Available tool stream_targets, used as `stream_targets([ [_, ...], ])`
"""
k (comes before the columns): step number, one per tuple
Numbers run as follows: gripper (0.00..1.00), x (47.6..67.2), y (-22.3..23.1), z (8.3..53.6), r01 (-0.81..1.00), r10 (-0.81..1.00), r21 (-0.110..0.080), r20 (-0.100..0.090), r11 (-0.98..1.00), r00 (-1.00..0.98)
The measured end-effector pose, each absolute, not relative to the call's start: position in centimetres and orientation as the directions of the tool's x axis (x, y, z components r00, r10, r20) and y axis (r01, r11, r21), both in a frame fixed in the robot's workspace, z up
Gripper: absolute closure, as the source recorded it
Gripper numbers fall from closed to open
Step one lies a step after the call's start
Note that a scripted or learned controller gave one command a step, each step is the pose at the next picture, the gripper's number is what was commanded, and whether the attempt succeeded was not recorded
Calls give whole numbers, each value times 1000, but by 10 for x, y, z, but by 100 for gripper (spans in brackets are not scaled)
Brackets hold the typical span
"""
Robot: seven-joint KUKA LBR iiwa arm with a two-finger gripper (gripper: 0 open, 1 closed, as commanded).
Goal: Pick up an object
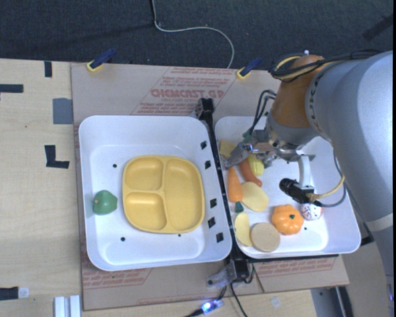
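Observation:
My gripper (254,156) is low in the right bin (343,244), at its upper left part, and looks open. Its grey fingers (239,156) straddle the top of a reddish sausage (251,172) and a small yellow piece (257,167); nothing is clearly held. An orange carrot (234,185) lies just left of the sausage. Below them lie a pale yellow slice (255,196), an orange pumpkin (287,219), a tan disc (264,237), another yellow slice (242,228) and a small speckled white ball (311,211).
The left bin (92,132) holds a yellow divided plate (164,193) and a green round object (105,203) at its left side. The grey arm (356,111) covers the right bin's upper right. A black divider (214,177) runs between the bins.

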State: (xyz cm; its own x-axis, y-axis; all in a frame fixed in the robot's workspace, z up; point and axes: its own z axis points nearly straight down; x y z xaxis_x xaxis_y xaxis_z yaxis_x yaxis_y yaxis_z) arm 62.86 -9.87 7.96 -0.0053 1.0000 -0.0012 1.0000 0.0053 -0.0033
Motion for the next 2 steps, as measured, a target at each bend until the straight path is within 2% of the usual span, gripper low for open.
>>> stream_targets([
  [1, 100, 628, -100, 94, 1000, 1000, -3, -1, 2, -2],
  [2, 100, 646, -18, 191, 1000, 1000, 10, 2, 10, -11],
])
